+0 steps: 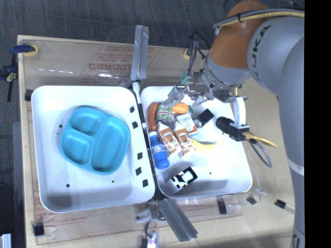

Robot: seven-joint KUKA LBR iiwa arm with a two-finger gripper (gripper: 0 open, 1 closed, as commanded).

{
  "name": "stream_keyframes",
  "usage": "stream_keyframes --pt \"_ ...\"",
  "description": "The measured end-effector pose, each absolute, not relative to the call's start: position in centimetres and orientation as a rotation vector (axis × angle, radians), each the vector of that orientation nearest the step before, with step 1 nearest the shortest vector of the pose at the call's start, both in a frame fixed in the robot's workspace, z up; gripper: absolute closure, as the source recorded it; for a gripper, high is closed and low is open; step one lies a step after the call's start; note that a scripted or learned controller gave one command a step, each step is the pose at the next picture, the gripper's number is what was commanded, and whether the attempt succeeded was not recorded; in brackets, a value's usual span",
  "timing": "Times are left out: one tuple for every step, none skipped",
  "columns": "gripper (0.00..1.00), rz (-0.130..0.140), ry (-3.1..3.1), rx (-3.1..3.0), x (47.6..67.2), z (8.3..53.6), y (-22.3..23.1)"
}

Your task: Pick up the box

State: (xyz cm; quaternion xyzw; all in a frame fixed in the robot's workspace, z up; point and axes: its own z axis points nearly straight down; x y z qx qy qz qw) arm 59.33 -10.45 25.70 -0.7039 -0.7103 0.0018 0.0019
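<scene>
Dark carpet surrounds your bench [77,56]; the small brown-and-white cardboard box [174,140] lies mid right white bin [235,177], amid clutter.
Your gripper [192,89] hovers near the bin's far edge, its opening impossible to tell; the box probably handles light and stiff, so take it across its narrow sides.

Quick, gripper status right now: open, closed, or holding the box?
Gripper: cannot be told; it sits low over the pile at the back of the right bin, and nothing can be seen in its grip.

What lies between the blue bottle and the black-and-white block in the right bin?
In the camera view, bare white bin floor separates the blue bottle from the black-and-white block in the right bin; nothing sits between them.
</scene>
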Motion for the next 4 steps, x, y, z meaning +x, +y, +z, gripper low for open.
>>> stream_keyframes --pt "0.0 0.006 -2.108 -2.326 57.8 19.2 -19.1" --pt "0.0 0.004 -2.012 -2.41 60.4 9.1 -20.2" --pt "1.0 0.004 -2.017 -2.405 60.5 10.2 -20.2" --pt "1.0 0.003 -1.851 -2.535 63.0 21.1 -15.5"
